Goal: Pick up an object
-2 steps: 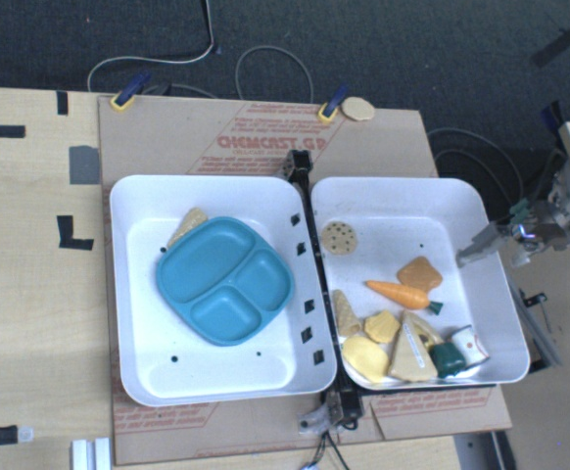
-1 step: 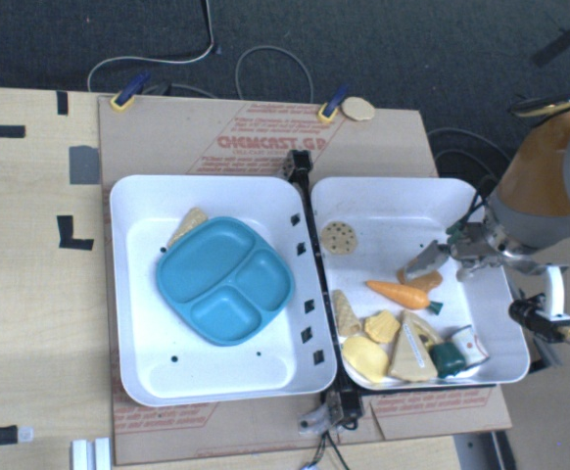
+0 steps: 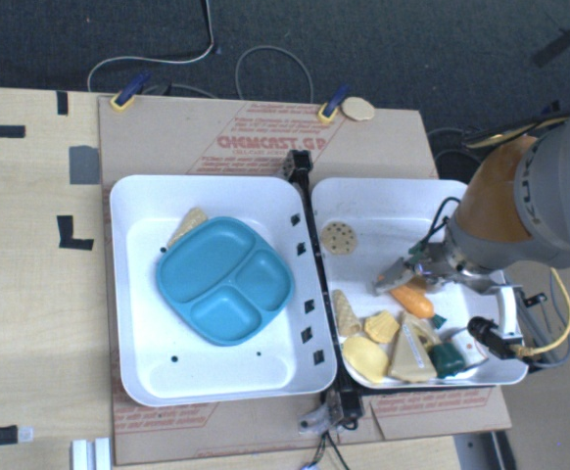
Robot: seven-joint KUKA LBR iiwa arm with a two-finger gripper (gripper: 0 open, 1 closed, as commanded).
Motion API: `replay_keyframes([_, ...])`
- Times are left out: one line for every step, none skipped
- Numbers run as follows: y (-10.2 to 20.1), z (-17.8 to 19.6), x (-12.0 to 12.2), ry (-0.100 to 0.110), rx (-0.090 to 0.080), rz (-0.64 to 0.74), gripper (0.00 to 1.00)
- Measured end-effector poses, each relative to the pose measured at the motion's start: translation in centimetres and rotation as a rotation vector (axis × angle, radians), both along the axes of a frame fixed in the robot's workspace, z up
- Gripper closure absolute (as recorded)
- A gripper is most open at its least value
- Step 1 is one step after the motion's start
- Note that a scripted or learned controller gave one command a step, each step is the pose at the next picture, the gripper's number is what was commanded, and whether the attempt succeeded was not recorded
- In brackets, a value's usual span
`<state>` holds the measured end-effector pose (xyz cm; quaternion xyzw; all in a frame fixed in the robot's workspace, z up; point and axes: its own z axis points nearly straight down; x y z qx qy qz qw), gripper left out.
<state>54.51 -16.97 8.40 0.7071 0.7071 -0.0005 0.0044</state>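
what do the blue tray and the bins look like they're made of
Blue tray: likely moulded plastic, matte, with smooth rounded compartments and even colour. Left bin and right bin: probably thin formed plastic, white, slightly glossy, with soft rolled rims.

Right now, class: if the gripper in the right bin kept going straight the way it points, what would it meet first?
The gripper points leftward and down into the right bin. It would probably meet the bin's white floor first, left of the orange piece; depth is hard to judge from above.
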Motion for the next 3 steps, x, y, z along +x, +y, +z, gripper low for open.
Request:
replay_keyframes([0.2,0.4,-3.0,-0.004,0.002,0.001,0.0])
replay_keyframes([0.2,1.4,-2.9,-0.005,0.0,0.0,1.0])
replay_keyframes([7.4,8.3,2.6,-0.003,0.008,0.011,1.0])
